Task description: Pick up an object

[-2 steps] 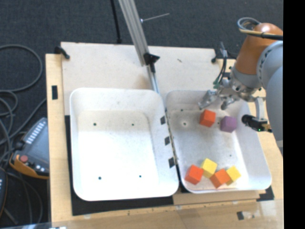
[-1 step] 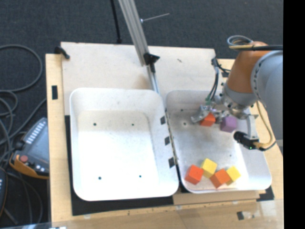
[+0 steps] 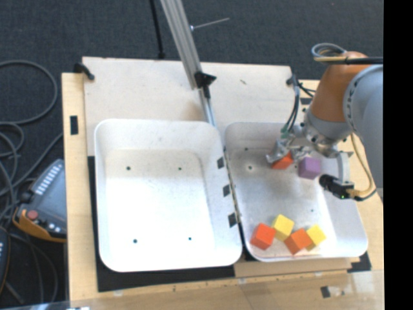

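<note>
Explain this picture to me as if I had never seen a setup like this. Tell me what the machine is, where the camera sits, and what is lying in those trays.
The camera is fixed above a bench and looks down at a slant. The grey machine with an orange band is a robot arm reaching in from the picture's right. At its tip is a claw, low over the right white bin. An orange object sits right at the claw; whether it is gripped I cannot tell. A purple block lies beside it. Near the bin's front edge are two orange blocks and two yellow blocks. The left white bin stands alongside.
</note>
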Available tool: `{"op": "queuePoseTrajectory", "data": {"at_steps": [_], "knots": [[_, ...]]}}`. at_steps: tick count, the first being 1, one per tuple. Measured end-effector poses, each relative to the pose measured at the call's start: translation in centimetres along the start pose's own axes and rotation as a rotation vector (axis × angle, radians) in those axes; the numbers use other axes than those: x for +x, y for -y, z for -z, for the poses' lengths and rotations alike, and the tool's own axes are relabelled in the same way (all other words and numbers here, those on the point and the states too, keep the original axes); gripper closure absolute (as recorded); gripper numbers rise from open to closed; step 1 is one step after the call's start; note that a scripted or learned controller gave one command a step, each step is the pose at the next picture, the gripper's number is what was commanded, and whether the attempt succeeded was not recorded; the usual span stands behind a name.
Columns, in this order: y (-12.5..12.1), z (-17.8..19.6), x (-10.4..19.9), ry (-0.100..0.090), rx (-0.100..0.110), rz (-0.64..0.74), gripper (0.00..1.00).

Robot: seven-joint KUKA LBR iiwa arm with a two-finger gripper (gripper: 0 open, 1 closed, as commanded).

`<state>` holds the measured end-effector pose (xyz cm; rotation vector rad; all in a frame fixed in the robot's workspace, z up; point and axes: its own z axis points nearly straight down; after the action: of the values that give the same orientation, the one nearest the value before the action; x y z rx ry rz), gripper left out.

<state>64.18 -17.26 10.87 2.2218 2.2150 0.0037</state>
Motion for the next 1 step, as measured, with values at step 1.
{"op": "queuePoseTrajectory", "data": {"at_steps": [1], "knots": [[0.83,9.28,11.15,-0.003,-0.002,0.013,1.00]]}}
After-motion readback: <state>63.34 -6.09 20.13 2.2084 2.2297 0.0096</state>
